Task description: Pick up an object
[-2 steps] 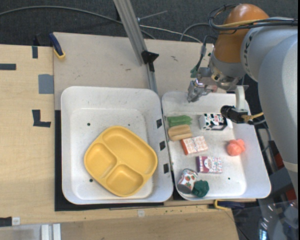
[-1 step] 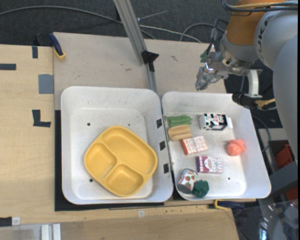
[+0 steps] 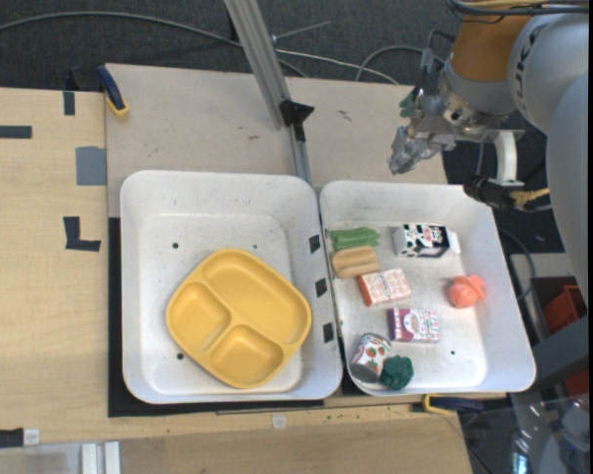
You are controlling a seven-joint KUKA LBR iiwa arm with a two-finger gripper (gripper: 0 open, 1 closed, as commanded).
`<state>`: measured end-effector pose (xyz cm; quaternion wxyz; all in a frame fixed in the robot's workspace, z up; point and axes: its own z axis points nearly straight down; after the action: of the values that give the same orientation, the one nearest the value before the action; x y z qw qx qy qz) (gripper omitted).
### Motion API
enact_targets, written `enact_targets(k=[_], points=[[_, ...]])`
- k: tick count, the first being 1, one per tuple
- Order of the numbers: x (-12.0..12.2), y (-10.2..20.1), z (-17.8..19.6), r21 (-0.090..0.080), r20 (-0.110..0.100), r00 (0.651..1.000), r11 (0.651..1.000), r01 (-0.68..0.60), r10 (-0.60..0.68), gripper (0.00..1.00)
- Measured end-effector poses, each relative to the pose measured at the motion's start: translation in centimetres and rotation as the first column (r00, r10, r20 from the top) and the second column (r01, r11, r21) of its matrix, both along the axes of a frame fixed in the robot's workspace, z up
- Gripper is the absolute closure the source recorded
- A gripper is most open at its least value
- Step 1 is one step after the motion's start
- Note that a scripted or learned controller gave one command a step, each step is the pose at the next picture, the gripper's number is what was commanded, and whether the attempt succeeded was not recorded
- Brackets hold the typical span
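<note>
The gripper [image 3: 407, 158] hangs above the right bin's [image 3: 494, 255] far rim; the small items lie in that bin nearer the camera, the divided tray [image 3: 239, 315] in the left bin [image 3: 138, 265] far leftward

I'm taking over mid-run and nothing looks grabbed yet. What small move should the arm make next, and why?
Probably bring the gripper forward and down over the right bin. It hangs above the bench behind that bin's far rim, with nothing between its fingers. The black-and-white carton lies closest, so it seems the easiest first target.
</note>
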<state>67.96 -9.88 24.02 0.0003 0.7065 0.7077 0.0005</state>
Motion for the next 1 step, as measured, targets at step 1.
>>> enact_targets(k=[1], points=[[-1.22,4.77,-1.22,0.001,-0.003,1.0,1.0,-0.003,0.003,1.0]])
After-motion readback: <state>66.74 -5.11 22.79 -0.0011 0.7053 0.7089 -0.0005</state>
